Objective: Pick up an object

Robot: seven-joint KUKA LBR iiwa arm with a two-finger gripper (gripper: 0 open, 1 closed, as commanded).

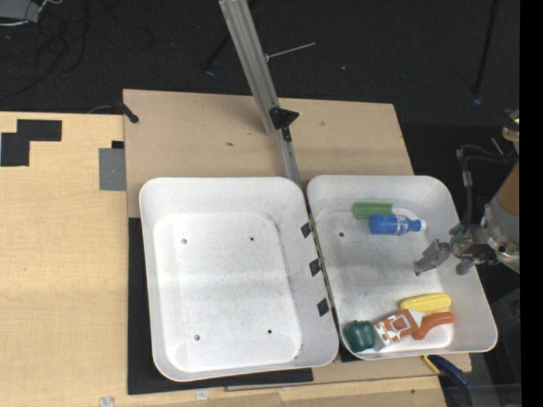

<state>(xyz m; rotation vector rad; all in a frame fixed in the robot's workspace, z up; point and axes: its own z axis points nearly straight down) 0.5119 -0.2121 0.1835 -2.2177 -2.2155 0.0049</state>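
Observation:
The right bin (339,195) holds several objects. A green piece (372,209) and a blue bottle (394,225) lie near its back. A yellow corn-shaped toy (425,303), an orange piece (433,321), a white and orange packet (392,328) and a dark green cup (360,336) lie along its front edge. My gripper (445,259) hangs over the bin's right side, fingers spread apart with nothing between them. It sits above the corn toy and to the right of the blue bottle.
The left bin (161,219) stands beside the right one, with black clips (315,266) along the shared rim. A slanted metal rail (254,66) rises behind the bins. Wooden bench surface surrounds them.

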